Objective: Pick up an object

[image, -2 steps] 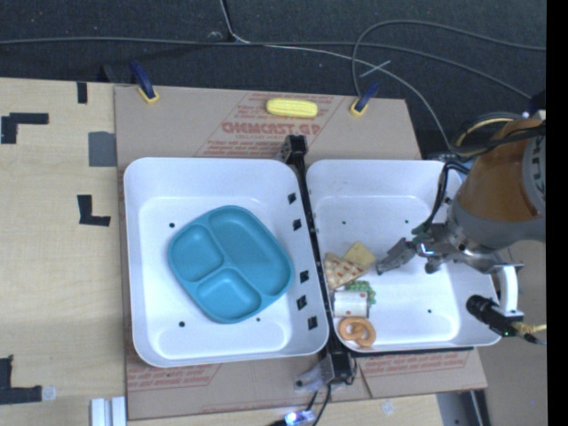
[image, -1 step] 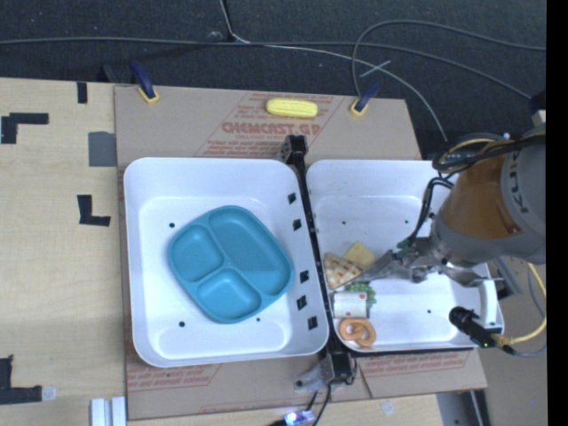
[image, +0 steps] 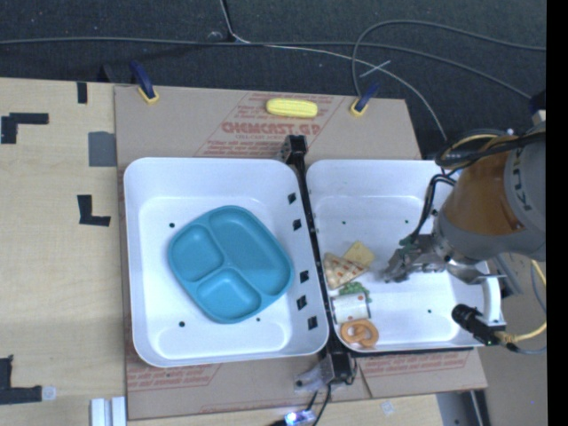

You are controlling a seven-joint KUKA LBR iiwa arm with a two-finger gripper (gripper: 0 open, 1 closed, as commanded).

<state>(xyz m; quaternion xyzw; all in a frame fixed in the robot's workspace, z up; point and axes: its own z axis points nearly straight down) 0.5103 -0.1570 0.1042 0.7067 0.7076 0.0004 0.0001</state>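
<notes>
Toy food sits bunched against the left wall of the right bin, and that cluster is what the task is after: a yellow cheese-like wedge at the top, a waffle-patterned cracker piece just below and left of it, a small white item with green on it under that, and a pretzel at about six o'clock in the group, near the bin's front rim. None of them looks lifted; all lie on the bin floor.

The pincer hangs low at roughly three o'clock from the wedge, close beside it but apart. Its tips are dark and small from where I stand, so I cannot tell whether it is wide or narrow, and nothing shows held in it.

I'd judge this the approach step, with the grasp not yet made. The next move calls for sliding toward nine o'clock until it sits over the wedge or cracker, then dropping straight down; the pieces crowd each other, so picking one cleanly looks tricky.

Outward, the left bin carries a blue divided plate, and a yellow corn cob lies on the table at twelve o'clock.
</notes>
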